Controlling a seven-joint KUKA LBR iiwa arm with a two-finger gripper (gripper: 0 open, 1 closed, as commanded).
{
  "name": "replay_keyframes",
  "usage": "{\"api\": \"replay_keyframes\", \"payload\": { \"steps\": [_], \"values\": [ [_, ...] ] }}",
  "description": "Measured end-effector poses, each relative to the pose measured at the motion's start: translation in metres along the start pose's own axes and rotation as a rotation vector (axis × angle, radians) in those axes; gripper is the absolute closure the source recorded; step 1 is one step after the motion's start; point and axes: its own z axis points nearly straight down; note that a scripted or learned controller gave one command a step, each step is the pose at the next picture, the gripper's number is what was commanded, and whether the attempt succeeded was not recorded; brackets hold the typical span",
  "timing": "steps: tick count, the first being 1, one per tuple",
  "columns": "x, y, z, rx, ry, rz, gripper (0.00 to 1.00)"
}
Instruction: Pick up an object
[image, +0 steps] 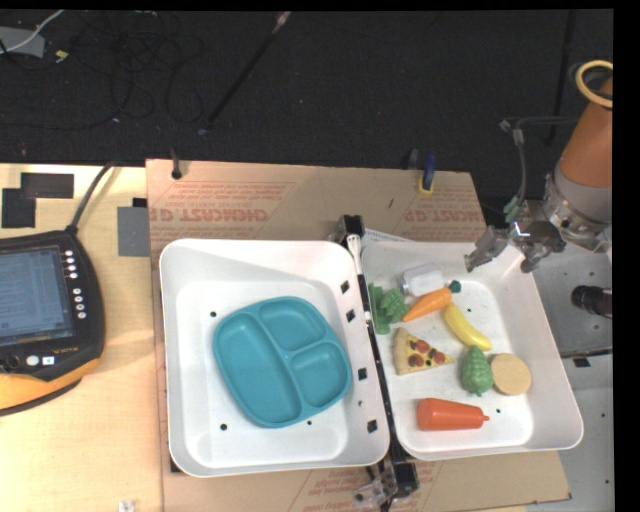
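Toys are all piled in the right bin (560, 420), so that's clearly the side I pick from. Nearest me sits a red-orange carrot (450, 414), then a green lump (476, 371) touching a tan cookie (511, 375), a pizza slice (420, 353), a banana (465, 326), a smaller carrot (430, 302) next to some leafy greens (388, 305), and a white block (422, 279) at the back. The left bin (200, 300) just holds a teal divided plate (280, 360), probably the drop-off spot. Tool (507, 248) hovers over the far right corner of the right bin, fingers spread apart with nothing between them, well above the toys. Arm comes in from the right, wrist tilted inward. My guess: I haven't committed to a target yet, and the white block is closest.
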Motion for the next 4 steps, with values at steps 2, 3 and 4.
{"api": "replay_keyframes", "payload": {
  "steps": [2, 3, 4],
  "values": [
    [0.062, -0.11, 0.155, 0.004, 0.003, 0.001, 0.0],
    [0.058, -0.107, 0.143, 0.002, 0.001, 0.008, 1.0],
    [0.058, -0.108, 0.143, 0.002, 0.001, 0.007, 0.0]
  ]
}}
